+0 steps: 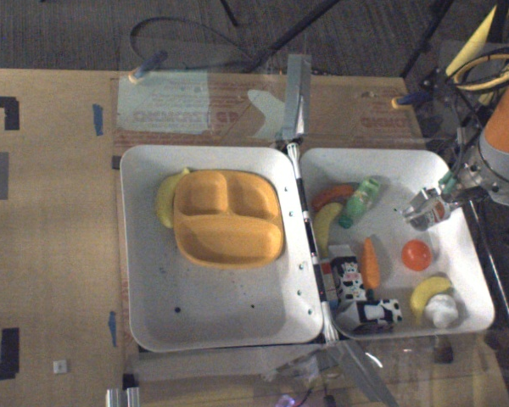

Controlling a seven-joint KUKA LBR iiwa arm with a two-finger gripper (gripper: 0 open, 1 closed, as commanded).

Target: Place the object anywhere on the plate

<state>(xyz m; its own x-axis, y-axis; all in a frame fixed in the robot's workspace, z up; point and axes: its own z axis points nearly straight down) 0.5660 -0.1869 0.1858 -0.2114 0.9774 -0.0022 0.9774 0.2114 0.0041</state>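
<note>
Reaching in from right, gripper [427, 211] low over right bin [479, 265]

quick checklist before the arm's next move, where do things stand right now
1. Plate in place: ok. The orange divided plate sits in the left bin, compartments facing up.
2. Plate free to receive: ok. Its three compartments look bare; a yellow banana is tucked under its left edge.
3. Gripper position: ok. The gripper hangs over the right bin, upper right part.
4. Object held: cannot tell. Nothing is clearly visible between the fingers.
5. Nearest candidates: ok. The orange ball lies just below the gripper, the green bottle to its left.
6. Path to plate: ok. Just the ridge between the bins to cross.
</note>
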